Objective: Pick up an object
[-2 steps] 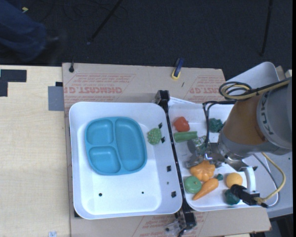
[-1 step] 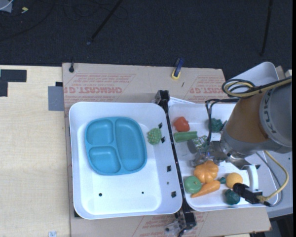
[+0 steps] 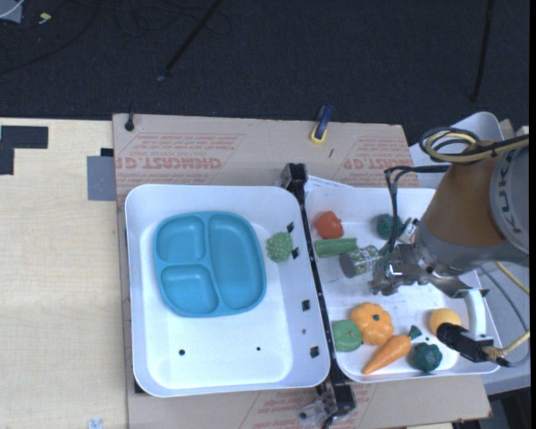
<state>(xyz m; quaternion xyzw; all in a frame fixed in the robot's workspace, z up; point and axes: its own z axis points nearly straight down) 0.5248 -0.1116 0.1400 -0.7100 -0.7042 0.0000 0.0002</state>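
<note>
Pincer [image 3: 381, 278] hovers mid-bin above pumpkin [image 3: 372, 322].

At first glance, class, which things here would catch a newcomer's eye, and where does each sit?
The bright blue three-compartment plastic tray stands out most, lying in the left shallow white bin. Next comes the cluster of toy food in the right white bin: an orange plastic carrot and yellow-orange toy pumpkin near its front. The grey, orange-banded arm's gripper reaches over that bin.

tray [image 3: 205, 264] blue | bins [image 3: 216, 202] white | pumpkin [image 3: 372, 321] orange | carrot [image 3: 386, 353] orange
</note>
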